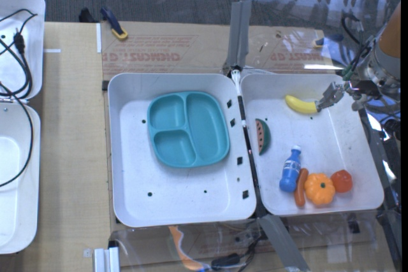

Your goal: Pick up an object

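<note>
Now the gripper [326, 99] touches the yellow banana [299, 104] (right bin [357, 156]), but I cannot tell its grip.

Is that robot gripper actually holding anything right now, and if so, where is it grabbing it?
It cannot be told. The gripper sits at the right end of the yellow toy banana, but the view doesn't show the banana between its fingers.

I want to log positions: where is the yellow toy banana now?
The yellow toy banana lies in the right white bin, near its far wall, with the claw just beside its right end.
</note>
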Controlling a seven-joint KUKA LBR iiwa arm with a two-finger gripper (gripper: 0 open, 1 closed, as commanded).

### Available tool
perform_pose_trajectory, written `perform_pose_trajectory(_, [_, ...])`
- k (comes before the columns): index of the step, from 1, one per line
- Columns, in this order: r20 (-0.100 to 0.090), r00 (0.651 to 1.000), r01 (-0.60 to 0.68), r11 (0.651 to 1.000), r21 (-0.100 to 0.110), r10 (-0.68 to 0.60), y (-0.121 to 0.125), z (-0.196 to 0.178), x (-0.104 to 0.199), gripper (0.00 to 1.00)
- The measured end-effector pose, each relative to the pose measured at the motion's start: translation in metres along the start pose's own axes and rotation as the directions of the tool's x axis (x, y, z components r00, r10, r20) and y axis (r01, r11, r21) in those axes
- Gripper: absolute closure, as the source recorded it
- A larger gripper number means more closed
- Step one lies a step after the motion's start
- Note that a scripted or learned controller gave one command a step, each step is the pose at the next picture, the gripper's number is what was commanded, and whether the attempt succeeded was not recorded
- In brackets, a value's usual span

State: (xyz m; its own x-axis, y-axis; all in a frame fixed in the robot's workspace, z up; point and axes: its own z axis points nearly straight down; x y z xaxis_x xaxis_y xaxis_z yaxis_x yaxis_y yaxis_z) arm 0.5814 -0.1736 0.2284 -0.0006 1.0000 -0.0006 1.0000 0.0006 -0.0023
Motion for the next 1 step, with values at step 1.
perform_pose_trajectory(1, [0.0,1.0,0.002,1.0,-0.001,-0.002,0.0774,0.1162,0.0263,0.0])
